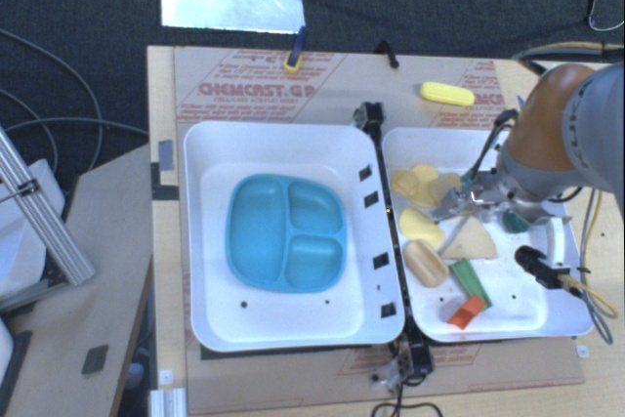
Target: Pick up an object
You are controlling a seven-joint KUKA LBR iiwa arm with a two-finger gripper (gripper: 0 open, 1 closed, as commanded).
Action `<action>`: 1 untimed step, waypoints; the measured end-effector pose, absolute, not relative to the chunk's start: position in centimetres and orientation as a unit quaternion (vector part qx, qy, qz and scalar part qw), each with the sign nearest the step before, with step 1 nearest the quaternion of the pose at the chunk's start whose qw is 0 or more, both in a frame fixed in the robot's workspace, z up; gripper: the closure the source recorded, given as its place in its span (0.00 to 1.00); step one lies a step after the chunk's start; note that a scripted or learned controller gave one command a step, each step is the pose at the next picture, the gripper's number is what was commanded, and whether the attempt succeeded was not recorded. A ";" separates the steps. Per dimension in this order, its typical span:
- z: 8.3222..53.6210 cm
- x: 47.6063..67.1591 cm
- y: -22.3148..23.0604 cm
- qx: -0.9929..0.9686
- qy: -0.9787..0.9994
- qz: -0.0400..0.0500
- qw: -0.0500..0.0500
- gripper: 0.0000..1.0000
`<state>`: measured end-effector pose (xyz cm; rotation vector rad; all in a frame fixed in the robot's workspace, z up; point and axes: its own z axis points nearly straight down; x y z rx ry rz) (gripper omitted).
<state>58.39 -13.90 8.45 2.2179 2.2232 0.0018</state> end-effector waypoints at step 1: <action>17.4 63.5 -21.1 0.708 0.707 0.002 0.008 0.00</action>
